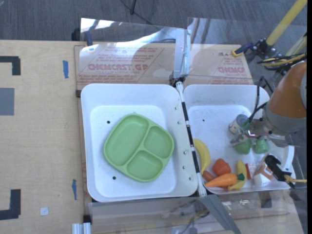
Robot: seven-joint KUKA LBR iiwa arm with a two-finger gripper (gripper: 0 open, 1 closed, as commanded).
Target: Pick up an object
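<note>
Gripper (242, 139) sat low in the right bin (214, 99) over the green toys (243, 146), presumably lining up a grab from the clutter; couldn't tell jaw width; divided plate (139, 147) alone in left bin (97, 101).

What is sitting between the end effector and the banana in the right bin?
Nothing visible. The end effector is over the right bin beside two green toys; the banana lies to their left across bare bin floor.
</note>
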